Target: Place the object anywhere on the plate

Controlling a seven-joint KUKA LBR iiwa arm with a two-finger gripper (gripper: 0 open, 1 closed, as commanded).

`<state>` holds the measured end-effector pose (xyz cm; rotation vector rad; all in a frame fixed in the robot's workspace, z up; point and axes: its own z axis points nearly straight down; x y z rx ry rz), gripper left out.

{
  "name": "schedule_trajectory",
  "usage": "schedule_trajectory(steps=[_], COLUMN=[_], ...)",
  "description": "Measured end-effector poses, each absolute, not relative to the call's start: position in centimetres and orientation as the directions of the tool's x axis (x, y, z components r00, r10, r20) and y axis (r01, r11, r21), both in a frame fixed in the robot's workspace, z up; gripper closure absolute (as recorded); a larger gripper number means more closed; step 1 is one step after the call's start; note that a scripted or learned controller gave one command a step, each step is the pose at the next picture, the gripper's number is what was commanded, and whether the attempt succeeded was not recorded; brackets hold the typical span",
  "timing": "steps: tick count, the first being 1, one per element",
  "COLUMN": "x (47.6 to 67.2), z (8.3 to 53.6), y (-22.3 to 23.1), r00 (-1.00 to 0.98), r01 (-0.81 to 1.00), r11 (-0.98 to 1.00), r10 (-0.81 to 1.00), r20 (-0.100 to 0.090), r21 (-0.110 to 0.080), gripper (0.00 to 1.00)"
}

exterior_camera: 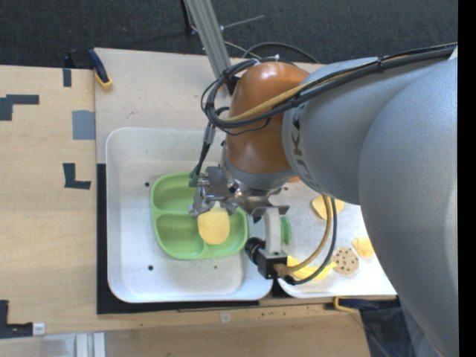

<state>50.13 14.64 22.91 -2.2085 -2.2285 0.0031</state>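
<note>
A green divided plate (175, 216) lies in the left white bin (126, 199). A pale yellow, rounded object (214, 227) sits over the plate's right part, close to its rim. My gripper (211, 203) hangs right above that object, at the plate's right side. The orange band and grey wrist hide most of the gripper, so I cannot tell whether the object is between its fingers or resting on the plate.
The right bin (349, 277) holds a yellow banana-like piece (309, 270), a round cookie-like piece (343, 259) and other yellow bits (322, 207). The big grey arm covers most of that bin. A metal pole (204, 24) stands behind the bins.
</note>
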Motion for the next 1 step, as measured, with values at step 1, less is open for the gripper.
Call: schedule_trajectory(steps=[1], x=[48.95], z=[23.75], y=[18.43], r00=[-0.007], r01=[1.000], r11=[0.007], r10=[1.000], r20=[0.001], r21=[-0.003], gripper=[1.00])
